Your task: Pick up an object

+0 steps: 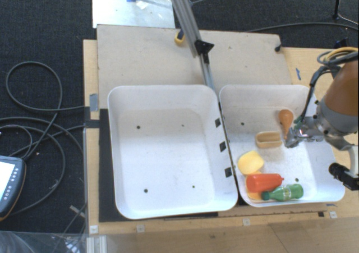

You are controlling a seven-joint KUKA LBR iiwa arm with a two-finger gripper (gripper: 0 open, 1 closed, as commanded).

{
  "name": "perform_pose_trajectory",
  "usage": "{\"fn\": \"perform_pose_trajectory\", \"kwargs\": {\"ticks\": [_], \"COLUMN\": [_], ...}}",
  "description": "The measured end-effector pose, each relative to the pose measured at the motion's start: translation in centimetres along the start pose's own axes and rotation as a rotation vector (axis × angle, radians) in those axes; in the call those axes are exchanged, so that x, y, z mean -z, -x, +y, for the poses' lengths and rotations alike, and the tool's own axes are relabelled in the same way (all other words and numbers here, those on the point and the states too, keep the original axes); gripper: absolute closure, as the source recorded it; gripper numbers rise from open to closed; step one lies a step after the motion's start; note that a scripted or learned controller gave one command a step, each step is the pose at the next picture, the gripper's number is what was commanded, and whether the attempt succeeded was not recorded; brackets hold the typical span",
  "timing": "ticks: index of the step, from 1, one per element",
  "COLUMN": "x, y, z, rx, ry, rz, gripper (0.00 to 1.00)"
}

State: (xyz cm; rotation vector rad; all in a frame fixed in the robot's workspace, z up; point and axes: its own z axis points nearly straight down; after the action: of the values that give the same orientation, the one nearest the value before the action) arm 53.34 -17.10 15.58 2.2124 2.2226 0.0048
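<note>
Five small things lie in the right bin. Nearest the front edge is a green bottle on its side, touching a red piece just behind it; an orange bit peeks out under the red one. Next back sits a yellow lump, then a tan tray, and farthest an orange-brown spoon-like piece.

All look like light, stiff plastic toys, smooth and a little slippery. The bottle would likely roll, so its body should be pinched across the width; the tray offers a thin rim to clamp.

Reaching in from the right, the arm bends its wrist down into the bin, with the gripper low beside the tray's right end and just below the spoon-like piece. Whether the claw is spread or clenched cannot be told. Beside it, the left bin holds nothing.
</note>
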Motion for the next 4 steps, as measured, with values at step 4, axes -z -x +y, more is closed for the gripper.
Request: {"fn": "perform_pose_trajectory", "kwargs": {"ticks": [4], "x": [6.1], "y": [-17.2], "z": [0.1], "rx": [0.007], "ry": [-0.004], "rz": [0.005], "gripper": [1.0]}}
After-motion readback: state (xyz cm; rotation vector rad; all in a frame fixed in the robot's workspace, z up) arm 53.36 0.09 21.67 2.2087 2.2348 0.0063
